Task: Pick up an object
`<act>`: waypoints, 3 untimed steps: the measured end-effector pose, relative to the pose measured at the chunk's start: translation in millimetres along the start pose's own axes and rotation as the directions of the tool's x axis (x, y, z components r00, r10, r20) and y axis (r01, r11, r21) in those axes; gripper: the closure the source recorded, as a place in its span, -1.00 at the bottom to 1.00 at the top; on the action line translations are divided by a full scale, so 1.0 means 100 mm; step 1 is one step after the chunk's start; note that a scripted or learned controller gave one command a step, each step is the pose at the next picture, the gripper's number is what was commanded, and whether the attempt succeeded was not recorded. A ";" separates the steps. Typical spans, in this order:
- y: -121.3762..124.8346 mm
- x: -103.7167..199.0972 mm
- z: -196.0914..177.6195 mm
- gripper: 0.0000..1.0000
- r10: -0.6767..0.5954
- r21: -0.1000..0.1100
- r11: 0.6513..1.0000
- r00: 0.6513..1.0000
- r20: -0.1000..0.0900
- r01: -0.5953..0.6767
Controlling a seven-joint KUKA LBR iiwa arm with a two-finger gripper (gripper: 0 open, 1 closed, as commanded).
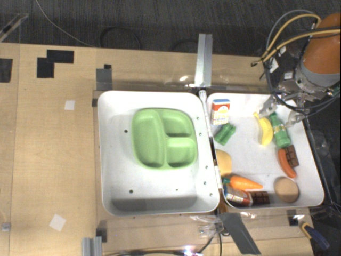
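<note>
Bins on wooden bench

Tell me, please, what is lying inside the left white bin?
Inside the left bin lies one green divided tray, sitting toward the far side. Whatever might be beneath the tray is covered and cannot be seen.

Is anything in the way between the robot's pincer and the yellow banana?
Nothing visible blocks it. The pincer hangs over the top right of the right white bin, just right of the yellow plastic banana. A green toy block lies close against the banana's right side and could crowd a grasp.
</note>
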State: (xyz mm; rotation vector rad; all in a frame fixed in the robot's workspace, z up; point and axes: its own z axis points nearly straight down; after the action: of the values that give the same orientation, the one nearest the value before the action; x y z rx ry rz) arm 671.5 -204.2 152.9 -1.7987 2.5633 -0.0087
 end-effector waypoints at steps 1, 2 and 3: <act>0.40 0.07 0.44 -1.00 0.053 0.012 0.999 0.999 0.010 -0.053; 0.40 0.05 0.49 -1.00 0.055 0.020 0.998 0.998 0.014 -0.055; 0.59 0.03 0.61 -1.00 0.125 0.003 0.992 0.992 0.009 -0.125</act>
State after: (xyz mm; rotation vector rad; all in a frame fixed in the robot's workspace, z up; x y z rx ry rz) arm 615.3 -186.9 90.8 -1.6301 2.6629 -0.0042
